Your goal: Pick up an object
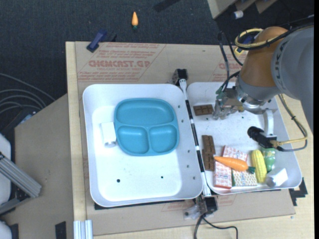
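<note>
the end effector [223, 108] hangs low in the right white plastic bin [291, 156], beside a small brown rectangular block [202, 110]. its state cannot be told, and nothing looks lifted, so the pick appears undone.

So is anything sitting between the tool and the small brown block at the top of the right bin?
Nothing visible does. The tool hangs just right of the small brown block, with bare white bin floor between them. The other brown bar, the carrot and the corn lie nearer the camera, out of the way.
</note>
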Robot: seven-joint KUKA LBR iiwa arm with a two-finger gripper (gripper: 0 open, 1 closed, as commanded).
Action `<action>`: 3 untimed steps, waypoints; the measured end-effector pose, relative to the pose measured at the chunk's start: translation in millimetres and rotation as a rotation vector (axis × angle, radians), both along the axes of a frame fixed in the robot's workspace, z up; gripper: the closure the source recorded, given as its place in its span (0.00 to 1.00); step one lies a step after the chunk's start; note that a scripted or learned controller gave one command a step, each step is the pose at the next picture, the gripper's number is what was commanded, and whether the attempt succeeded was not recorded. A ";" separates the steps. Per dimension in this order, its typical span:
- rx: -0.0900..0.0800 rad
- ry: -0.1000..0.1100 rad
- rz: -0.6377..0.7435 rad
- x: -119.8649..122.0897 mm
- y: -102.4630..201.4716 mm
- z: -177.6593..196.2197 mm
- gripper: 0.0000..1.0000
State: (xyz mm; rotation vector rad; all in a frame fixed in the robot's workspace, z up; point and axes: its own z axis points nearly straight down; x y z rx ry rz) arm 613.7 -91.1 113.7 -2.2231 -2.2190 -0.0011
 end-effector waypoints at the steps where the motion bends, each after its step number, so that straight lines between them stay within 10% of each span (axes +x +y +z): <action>1: 0.000 0.000 0.000 -0.1 0.0 -0.2 0.00; 3: 0.000 0.003 0.001 -132.5 60.8 70.5 0.00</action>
